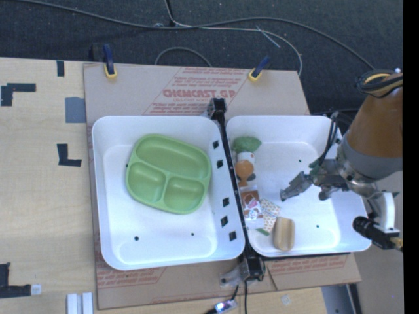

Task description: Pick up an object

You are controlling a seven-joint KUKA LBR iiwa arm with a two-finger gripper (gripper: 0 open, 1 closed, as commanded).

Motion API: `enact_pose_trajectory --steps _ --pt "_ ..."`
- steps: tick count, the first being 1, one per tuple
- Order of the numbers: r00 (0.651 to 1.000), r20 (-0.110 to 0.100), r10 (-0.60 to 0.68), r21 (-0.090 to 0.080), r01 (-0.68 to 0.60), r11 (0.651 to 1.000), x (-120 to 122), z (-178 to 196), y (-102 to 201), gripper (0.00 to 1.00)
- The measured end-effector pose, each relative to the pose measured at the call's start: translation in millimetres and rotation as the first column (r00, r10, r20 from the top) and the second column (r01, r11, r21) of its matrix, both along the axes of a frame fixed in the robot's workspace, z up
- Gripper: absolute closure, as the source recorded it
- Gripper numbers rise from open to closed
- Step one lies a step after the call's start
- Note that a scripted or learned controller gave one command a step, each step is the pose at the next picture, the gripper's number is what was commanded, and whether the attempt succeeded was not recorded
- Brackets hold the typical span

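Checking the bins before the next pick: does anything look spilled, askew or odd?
Nothing looks spilled or broken. The green tray lies flat but slanted in the left bin. The small items crowd the right bin's left wall, awkward for picking.

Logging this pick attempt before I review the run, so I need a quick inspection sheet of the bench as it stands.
Surface: two white bins side by side on a cardboard sheet, which lies on a wooden bench.
Job's things: right bin holds a green item, an orange-and-white item, a small printed packet and a tan piece, grouped near the divider.
Clutter: green divided plate in the left bin.
Grippers: gripper hangs over the right bin, apart from the items.
Cables: thin cables cross the dark floor behind.
Surroundings: two clamps at the cardboard's far edge.
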State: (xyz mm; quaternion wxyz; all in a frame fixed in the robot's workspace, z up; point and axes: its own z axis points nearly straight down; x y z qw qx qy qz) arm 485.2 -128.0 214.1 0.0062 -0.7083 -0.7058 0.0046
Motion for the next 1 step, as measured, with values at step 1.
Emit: enact_pose_trajectory --steps 1 --pt "1.000 0.013 0.004 -0.002 -0.004 1.000 2.9 6.5 0.5 0.00"
